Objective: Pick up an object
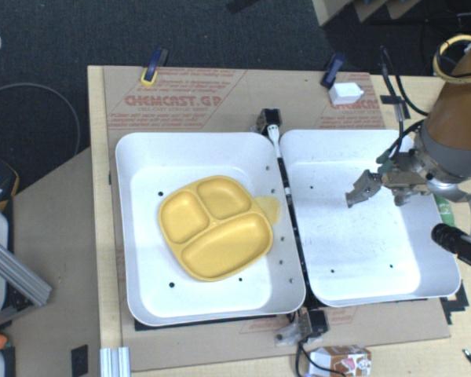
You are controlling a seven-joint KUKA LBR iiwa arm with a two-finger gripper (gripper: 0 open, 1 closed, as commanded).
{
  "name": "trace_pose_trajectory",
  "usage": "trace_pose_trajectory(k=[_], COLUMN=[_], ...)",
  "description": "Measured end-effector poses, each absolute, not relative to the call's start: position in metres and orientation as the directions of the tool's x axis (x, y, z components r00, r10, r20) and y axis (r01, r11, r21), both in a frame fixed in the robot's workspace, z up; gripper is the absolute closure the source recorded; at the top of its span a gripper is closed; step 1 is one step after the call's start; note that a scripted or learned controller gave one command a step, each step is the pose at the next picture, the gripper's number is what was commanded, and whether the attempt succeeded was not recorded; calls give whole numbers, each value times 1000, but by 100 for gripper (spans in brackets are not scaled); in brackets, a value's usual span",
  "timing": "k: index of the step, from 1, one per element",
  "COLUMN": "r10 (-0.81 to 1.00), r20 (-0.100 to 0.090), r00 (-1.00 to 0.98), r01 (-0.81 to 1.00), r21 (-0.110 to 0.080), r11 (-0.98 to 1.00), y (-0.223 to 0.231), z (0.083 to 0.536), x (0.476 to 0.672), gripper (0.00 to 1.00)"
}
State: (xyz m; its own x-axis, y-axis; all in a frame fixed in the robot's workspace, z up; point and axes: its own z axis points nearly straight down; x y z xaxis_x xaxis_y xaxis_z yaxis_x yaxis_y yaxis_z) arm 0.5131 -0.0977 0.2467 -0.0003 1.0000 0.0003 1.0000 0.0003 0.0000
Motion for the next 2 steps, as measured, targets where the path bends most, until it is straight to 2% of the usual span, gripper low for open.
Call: trace_pose_trajectory(k=[1, 2], r10=[1000, 1000], r20=[3, 3], r00=[-9, -10], r01=[1000, 1000], r21=[2, 14], r11=[9, 10], y=[-15, 49], z=[286, 390], x=[479, 480], gripper=[0, 0])
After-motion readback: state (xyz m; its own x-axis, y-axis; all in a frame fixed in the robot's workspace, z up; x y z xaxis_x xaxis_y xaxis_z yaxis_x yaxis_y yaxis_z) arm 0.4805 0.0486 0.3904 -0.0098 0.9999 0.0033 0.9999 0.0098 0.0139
